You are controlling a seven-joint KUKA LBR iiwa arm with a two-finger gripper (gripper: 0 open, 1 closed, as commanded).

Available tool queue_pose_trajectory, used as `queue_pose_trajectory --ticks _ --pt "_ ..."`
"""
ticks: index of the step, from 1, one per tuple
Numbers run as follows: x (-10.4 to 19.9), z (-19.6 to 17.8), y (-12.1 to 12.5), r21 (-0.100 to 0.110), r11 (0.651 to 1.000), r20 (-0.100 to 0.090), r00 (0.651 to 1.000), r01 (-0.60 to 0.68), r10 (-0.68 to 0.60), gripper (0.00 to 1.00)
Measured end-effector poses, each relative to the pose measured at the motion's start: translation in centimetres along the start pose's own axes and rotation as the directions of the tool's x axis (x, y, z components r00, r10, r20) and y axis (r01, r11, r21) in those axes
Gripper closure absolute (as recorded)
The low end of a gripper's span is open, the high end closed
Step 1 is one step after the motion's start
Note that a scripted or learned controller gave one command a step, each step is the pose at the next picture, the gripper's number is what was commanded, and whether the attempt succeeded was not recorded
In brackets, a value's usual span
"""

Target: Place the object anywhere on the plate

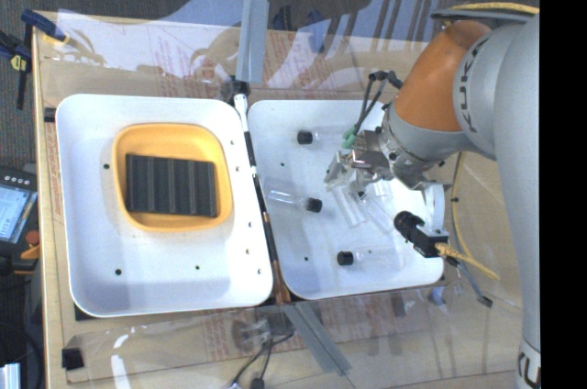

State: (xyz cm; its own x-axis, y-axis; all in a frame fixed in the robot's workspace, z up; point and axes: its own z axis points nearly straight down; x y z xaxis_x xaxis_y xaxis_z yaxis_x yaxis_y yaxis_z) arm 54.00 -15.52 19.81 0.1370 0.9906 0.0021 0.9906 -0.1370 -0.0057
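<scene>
A yellow plate (170, 146) with a dark ribbed centre (171, 184) lies in the left white bin (87, 259). In the right white bin (293, 282) lie three clear vials with black caps: one near the back (304, 138), one in the middle (312, 205) with its clear body pointing left, one near the front (345, 259) with its body pointing right. My gripper (355, 176) hangs low over the right bin's middle, just right of the middle vial and apart from it. I see nothing held in it.
The grey arm with its orange band (440, 84) covers the right bin's right side. A black fitting (417, 234) and a yellow cable (463, 261) hang by the bin's right wall. A raised divider (255, 185) separates the two bins.
</scene>
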Motion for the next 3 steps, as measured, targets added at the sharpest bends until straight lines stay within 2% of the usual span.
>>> queue_pose_trajectory --ticks 1,2,3 --pt "7.2 -7.7 2.8 -0.004 0.964 0.003 0.964 0.265 -0.265 1.0" --pt "7.2 -2.3 6.2 0.0 0.902 0.001 0.902 0.433 -0.433 1.0" --pt "7.2 -2.4 6.2 0.0 0.902 0.002 0.902 0.433 -0.433 0.0"
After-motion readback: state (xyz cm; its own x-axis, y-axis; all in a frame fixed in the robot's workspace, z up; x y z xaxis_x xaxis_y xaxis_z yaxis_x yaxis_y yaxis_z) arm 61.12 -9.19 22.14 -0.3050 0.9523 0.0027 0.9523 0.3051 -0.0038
